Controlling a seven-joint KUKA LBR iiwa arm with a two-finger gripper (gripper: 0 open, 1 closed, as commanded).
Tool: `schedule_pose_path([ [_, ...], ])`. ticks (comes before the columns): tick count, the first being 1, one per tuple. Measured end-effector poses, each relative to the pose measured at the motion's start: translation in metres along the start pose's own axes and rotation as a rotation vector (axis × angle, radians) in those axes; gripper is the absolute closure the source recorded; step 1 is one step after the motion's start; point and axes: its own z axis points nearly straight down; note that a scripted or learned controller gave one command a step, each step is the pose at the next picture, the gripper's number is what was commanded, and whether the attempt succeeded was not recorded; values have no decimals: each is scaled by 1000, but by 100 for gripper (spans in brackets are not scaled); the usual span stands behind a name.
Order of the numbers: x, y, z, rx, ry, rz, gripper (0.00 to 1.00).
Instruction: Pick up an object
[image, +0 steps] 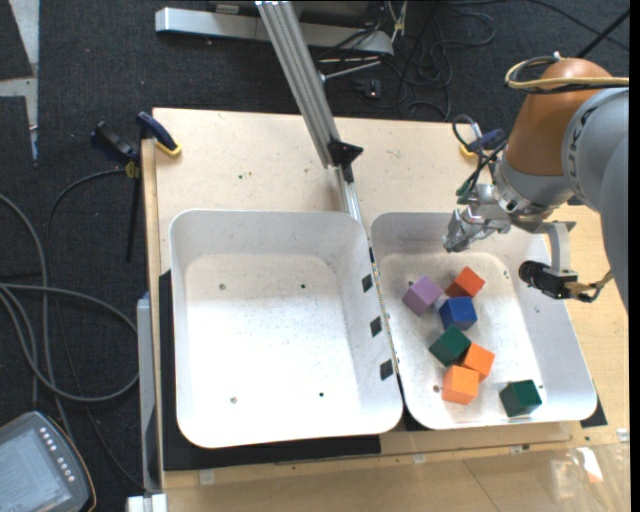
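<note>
— Dark carpet surrounds everything, with loose cables trailing across it and what looks like a control pendant (35, 470) at the lower left corner. What sits on it?

— Pale wooden surface (260, 160), clamped at its far corners, one clamp (150, 130) at the far left. A slanted aluminium strut (305, 85) comes down to the gap between the two bins, presumably holding the camera rig or a divider.

— And the arm?

— The grey arm (590, 130) with its orange band reaches in from the right and bends down over the far edge of the right bin (570, 370). Its gripper (462, 235) hangs above the bin's far left corner, just short of the cluster. I judge it is set for a descent; nothing is between the fingers, but whether they stand apart or together I cannot tell from this angle.

— The left bin (270, 330)?

— Bare white floor with a few dark specks.

— So the objects are all on the right?

— Yes, seven small cubes. A purple cube (423, 294) and a red-orange cube (466, 283) lie nearest the gripper, a blue cube (459, 313) touching just behind them. Then a dark green cube (450, 346), two orange cubes (461, 384) close together, and another green cube (520, 397) apart, near the front right corner.

— Which is likeliest?

— The purple or red-orange one, my guess, being closest. They crowd each other, so fingers may jam on a neighbour.
</note>
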Motion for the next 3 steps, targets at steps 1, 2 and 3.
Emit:
schedule_pose_path([
  [1,2,6,-44,-1,0,-3,100],
  [2,2,8,-99,-3,-1,-4,100],
  [3,48,-14,-85,7,3,-7,100],
])
